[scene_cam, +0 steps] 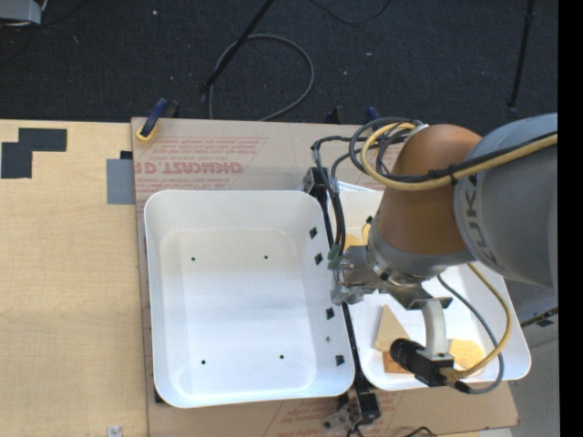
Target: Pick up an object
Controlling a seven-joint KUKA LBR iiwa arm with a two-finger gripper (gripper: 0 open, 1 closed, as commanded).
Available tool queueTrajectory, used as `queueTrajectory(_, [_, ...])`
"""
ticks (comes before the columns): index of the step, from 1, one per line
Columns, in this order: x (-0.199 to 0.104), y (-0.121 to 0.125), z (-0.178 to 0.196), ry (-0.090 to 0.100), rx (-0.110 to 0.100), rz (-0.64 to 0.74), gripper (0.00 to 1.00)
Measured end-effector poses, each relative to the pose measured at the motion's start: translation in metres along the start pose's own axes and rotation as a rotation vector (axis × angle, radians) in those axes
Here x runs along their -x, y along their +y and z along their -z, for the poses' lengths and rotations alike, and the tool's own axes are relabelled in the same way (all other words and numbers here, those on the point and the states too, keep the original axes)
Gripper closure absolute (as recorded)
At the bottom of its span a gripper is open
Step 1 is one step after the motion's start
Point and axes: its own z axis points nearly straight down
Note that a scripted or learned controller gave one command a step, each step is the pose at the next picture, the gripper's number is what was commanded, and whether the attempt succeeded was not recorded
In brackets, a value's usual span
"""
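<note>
The tan wedge [392, 324] is the object I would choose. It lies on the floor of the right bin [510, 335], in its near left part, flat and with one point turned away from the camera.

The left bin [237, 289] stands just beside the right bin, and they touch along their shared edge. The gripper [358, 282] hangs over the left edge of the right bin, under the orange band [428, 198] of the arm. The wrist covers it, so I cannot tell if it is released or clenched, and I see nothing held in it. The wedge is just beside the gripper, a little more inside the right bin. A small orange-brown piece [392, 362] lies at the near rim of the right bin, touching the wedge or almost. A yellow piece [466, 351] lies further toward the near right corner of the right bin.

I judge that the wedge is light and a little soft, like foam or a toy of food, so it is not fragile. Its surface looks matt, so probably not slippery. Because it is thin and lies flat, I think the best hold is across its two long sides, near the wide end.
</note>
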Motion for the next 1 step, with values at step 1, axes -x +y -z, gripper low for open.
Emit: queueTrajectory(1, [-0.0591,-0.0070,0.0017,0.000,-0.001,0.000,1.00])
